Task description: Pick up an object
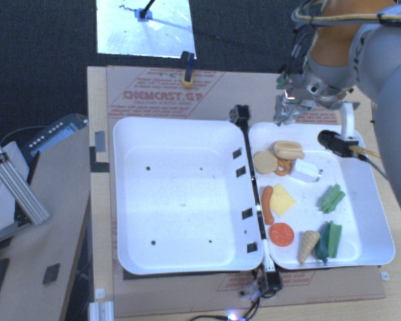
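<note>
Toy food lies in the right bin; nearest the gripper, whose finger spread I cannot tell, the hot dog looks light, stiff, slick; grip across its middle.

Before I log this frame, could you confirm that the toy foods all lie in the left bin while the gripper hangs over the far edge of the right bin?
Not quite: the camera view shows the toy foods, such as the red tomato slice and the yellow cheese slice, lying in the right bin, not the left bin. The gripper does hang over the right bin's far edge.
</note>
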Available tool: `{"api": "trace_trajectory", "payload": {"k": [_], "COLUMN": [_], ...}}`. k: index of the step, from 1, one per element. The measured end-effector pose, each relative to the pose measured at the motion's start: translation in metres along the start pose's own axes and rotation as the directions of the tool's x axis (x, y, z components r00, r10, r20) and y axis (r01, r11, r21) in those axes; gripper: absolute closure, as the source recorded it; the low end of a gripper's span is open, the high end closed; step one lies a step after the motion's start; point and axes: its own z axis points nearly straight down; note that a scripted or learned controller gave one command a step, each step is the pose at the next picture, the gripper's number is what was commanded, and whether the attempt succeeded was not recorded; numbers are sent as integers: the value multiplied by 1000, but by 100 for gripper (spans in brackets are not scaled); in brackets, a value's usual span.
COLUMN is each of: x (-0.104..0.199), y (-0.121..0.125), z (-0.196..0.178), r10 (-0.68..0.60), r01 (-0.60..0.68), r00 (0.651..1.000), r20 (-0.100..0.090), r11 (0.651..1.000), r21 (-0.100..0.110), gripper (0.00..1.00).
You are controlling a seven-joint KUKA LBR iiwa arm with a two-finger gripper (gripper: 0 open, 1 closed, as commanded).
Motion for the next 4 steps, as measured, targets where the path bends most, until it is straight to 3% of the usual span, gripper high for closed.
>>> {"api": "trace_trajectory", "payload": {"k": [2,3,4], "x": [105,119,191], "y": [0,0,1], "z": [4,51,-41], "r10": [-1,1,-4], "r01": [1,-1,4], "r00": [1000,1000,1000], "r20": [-1,0,-4], "r11": [1000,1000,1000], "r21": [-2,2,-10], "gripper": [100,100,100]}}
